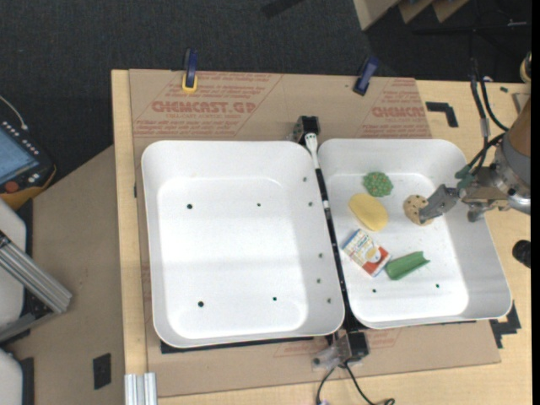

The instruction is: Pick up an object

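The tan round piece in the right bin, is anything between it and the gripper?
Nothing visible stands between them. The gripper sits right beside the tan round piece, on its right side, over the right bin. The yellow item and green bumpy item lie on the far side, to its left.

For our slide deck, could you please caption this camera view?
Gripper beside a tan disc in the right bin, near a yellow piece and green items.

A robotics lab: two white bins (pixel 228 163) clamped to a cardboard-covered tabletop (pixel 253 99), cables (pixel 337 378) trailing, dark carpet (pixel 126 15) below.
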### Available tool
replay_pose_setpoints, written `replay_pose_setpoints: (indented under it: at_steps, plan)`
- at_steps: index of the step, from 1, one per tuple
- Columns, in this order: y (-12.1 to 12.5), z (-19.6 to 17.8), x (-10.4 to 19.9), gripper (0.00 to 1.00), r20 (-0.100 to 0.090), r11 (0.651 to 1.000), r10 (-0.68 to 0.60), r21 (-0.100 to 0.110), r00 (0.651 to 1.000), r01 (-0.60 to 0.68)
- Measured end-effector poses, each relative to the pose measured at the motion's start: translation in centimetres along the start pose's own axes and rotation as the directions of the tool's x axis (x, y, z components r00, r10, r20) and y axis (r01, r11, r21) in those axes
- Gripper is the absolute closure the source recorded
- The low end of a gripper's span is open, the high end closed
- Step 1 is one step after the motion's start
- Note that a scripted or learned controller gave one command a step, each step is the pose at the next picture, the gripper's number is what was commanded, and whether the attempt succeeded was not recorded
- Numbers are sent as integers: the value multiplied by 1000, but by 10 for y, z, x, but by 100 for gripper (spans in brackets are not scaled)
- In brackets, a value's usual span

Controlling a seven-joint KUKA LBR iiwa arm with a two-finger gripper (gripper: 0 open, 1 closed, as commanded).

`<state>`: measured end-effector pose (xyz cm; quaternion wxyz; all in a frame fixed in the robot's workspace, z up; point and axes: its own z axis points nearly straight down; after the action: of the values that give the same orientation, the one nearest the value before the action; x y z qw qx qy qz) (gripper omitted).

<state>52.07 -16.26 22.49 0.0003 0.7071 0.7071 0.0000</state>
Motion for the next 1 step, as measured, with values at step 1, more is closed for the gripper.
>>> replay_pose_setpoints:
  at_steps: [1]
  plan:
    - [-44,43,-1,0,-4,1000,2,8,1000,-2]
